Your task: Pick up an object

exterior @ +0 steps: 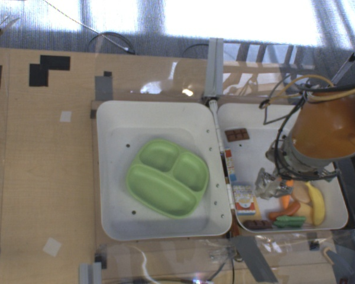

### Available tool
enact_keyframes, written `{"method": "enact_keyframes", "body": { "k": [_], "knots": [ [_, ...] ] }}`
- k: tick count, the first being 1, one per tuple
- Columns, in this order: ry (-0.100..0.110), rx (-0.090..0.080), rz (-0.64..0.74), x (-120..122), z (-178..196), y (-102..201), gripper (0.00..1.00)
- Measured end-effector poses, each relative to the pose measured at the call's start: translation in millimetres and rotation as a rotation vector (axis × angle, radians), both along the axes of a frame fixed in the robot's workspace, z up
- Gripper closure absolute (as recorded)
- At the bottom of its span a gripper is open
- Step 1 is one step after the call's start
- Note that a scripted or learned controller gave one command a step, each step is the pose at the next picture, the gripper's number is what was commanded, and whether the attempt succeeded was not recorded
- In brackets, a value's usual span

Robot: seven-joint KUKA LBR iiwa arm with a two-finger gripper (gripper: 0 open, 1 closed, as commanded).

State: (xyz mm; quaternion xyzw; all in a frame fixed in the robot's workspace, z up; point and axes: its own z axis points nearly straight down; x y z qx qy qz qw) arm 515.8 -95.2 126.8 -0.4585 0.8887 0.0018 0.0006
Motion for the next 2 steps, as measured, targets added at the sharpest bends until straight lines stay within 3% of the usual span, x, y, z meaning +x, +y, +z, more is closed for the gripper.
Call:
{"method": "enact_keyframes", "body": {
  "k": [1, 2],
  "knots": [
    [-0.008, -0.006, 0.267, -27.0, 63.7, -83.4, 1.00],
    [-0.011, -0.001, 0.210, 25.4, 96.0, -0.9, 1.00]
  ]
}}
